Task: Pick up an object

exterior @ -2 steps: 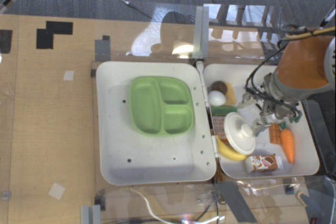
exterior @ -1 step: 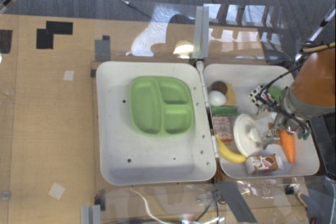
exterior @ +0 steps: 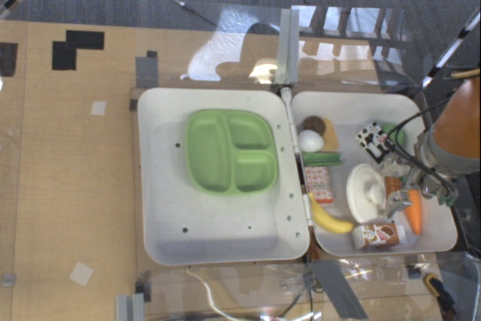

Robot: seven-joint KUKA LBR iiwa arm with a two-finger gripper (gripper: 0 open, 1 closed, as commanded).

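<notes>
Carrot (exterior: 414, 213) beneath the end effector (exterior: 402, 199), whose spread cannot be told, looks light, stiff and slick, best pinched across its thicker middle in the right bin (exterior: 443, 240).

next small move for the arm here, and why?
Probably lower straight down a little onto the carrot. The hand sits low in the right bin, right beside the carrot's left edge, with nothing visibly between its fingers, so that looks like the nearest target.
</notes>
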